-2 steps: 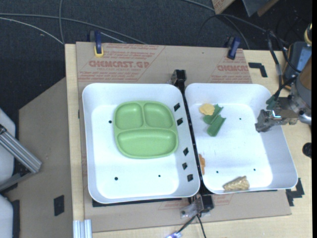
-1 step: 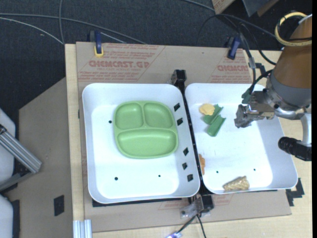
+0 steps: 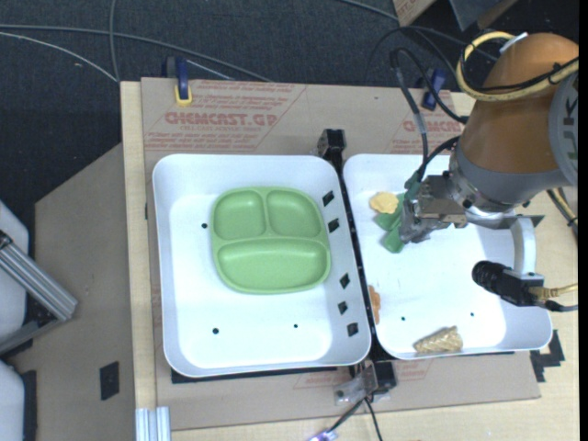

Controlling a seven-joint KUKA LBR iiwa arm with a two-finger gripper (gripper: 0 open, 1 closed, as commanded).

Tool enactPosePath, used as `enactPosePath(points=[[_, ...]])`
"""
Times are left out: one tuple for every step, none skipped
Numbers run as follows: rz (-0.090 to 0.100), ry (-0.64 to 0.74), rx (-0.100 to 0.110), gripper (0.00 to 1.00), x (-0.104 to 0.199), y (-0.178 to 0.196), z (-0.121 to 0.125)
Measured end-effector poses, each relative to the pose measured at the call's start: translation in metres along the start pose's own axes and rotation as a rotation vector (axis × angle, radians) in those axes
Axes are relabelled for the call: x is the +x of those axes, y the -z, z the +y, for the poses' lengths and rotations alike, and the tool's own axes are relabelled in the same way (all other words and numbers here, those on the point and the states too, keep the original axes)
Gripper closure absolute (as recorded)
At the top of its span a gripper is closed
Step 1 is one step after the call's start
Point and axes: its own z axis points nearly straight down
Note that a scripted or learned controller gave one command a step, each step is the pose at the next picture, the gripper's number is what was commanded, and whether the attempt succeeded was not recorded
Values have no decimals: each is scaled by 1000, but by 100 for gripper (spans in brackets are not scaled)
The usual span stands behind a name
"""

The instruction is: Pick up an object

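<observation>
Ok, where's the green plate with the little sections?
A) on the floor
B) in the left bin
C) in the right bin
B: the green plate lies in the left bin, while the gripper is over the right bin.

plate (image 3: 271,240) light green, in white left bin (image 3: 184,320) | right of plate: yellow piece (image 3: 383,203), green piece (image 3: 394,238), tan piece (image 3: 438,341)

Green object (image 3: 394,237) in right bin, partly under gripper. Yellow piece (image 3: 383,203) just above it. Tan crumbly lump (image 3: 438,341) near front rim.
</observation>
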Motion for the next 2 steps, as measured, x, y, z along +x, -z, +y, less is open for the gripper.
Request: enactPosePath(points=[[0, 0, 2, 100, 53, -18, 5], [-1, 0, 0, 100, 109, -34, 14]])
